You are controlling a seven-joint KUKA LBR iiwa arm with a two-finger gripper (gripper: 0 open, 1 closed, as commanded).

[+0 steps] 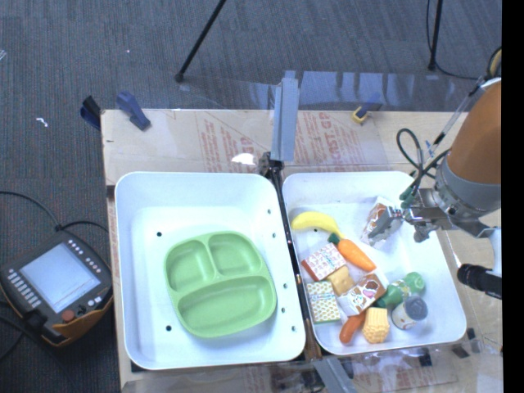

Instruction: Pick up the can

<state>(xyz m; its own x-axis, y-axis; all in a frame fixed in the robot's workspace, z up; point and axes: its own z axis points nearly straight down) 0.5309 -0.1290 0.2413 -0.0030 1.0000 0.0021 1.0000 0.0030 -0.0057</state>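
A wooden bench (205,142) carries two shallow white plastic bins side by side. The left bin (139,211) holds one thing: a smooth green plate (219,283) with rounded corners, divided into three compartments, lying near the bin's middle.

The right bin (360,188) holds a heap of small toy foods. A curved yellow banana (309,220) lies near the bin's left edge, and an orange carrot (354,253) with a green top sits just beside it. Below them, small printed boxes (324,262) cluster toward the bin's near edge, with a knobbly yellow corn cob (376,325) and a green bottle-shaped piece (405,287). The can (409,310) is a short grey cylinder with a round top, near the bin's near right corner, just beside the corn cob.

The grey arm (479,150), with its orange band, reaches in over the bin's right edge. Its metal gripper (385,224) hovers over the upper middle of the right bin, next to a small crumpled packet (377,214). How far the claw is open, and whether it touches the packet, cannot be told. It is well apart from the can.
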